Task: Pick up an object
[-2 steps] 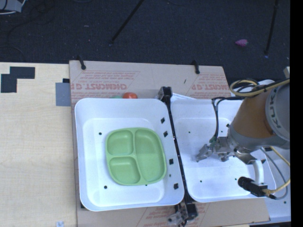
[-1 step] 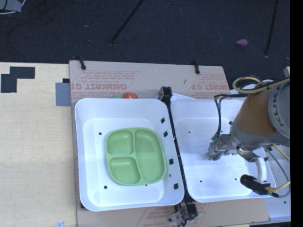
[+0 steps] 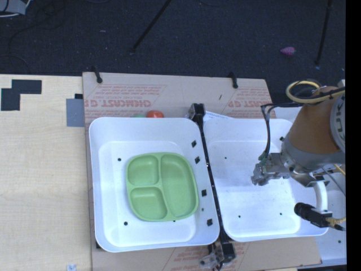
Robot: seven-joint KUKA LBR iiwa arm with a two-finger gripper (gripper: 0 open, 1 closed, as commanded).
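The claw (image 3: 260, 175) hangs low over the right bin (image 3: 248, 219), whether apart or together I cannot tell, while the green plate (image 3: 162, 186) lies well to its left in the left bin (image 3: 107, 151), likely untouched because the arm searches the wrong bin.

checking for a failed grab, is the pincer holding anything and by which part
Cannot be told: the pincer hangs low in the right bin, too small and blurred to see anything in it.

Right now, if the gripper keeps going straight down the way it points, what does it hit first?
Probably the bare floor of the right bin: the gripper hangs over it, with no object seen beneath. Depth is unclear.
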